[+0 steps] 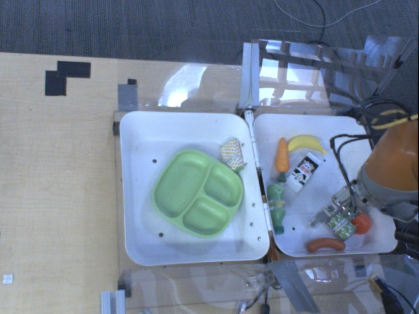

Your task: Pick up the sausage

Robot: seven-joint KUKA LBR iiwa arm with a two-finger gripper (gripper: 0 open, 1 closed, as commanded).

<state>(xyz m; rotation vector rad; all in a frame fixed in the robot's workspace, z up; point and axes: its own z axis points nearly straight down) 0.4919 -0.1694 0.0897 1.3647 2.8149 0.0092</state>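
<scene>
Progress on the task appears slight: the small reddish-brown toy sausage (326, 244) lies flat on the floor of the right-hand shallow white bin (386, 244), near that bin's front wall, and nothing lifts it. Picking it up is, by this evidence, not yet done; the descent onto it, the closing and the lift all remain. The grey arm with its orange band (395, 157) enters from the right and leans over the right bin's front corner, its wrist pointing down and to the left. The two-finger gripper (335, 209) sits low over the bin floor, just behind the sausage and beside a small red round toy (361, 223) and a green patterned packet (340, 226). Whether the fingers are spread or closed cannot be told at this resolution, and no object is visibly between them. Elsewhere in the right bin lie an orange toy carrot (281, 154), a yellow toy banana (306, 142), a white carton with black print (302, 171) and a green toy bottle (275, 205). The left-hand white bin (131, 175) holds a light green divided plastic plate (198, 192) and a small patterned pouch (232, 153). Both bins rest on the pale wooden worktop (59, 188).
</scene>
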